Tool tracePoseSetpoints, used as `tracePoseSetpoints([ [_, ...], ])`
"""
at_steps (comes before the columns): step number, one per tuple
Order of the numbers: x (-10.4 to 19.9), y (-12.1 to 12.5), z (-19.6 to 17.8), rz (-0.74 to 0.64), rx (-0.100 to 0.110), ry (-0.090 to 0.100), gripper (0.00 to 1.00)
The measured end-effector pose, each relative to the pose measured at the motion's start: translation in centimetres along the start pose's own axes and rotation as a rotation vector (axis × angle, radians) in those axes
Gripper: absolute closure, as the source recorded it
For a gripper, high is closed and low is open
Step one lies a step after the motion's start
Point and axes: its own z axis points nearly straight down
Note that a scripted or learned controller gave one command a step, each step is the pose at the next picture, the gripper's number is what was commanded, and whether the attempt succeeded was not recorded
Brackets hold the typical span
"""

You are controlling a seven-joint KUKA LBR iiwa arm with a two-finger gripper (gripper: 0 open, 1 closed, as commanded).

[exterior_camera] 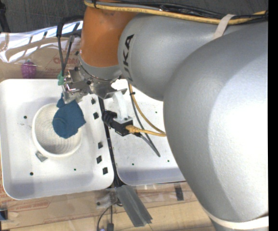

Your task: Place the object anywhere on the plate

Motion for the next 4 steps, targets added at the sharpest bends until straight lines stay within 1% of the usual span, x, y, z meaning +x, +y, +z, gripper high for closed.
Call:
tracePoseSetpoints([
  [1,-4.6,2.8,10.6,-0.034,-0.006,-0.001,1.00],
  [2,-7.5,5.6,6.1,-0.143,-0.005,-0.001,1.00],
  [3,-5.8,6.0,6.1,-0.170,-0.007,-0.001,1.00],
  [4,-2.7,5.5,5.2,-0.196,-0.004,0.000,1.00],
])
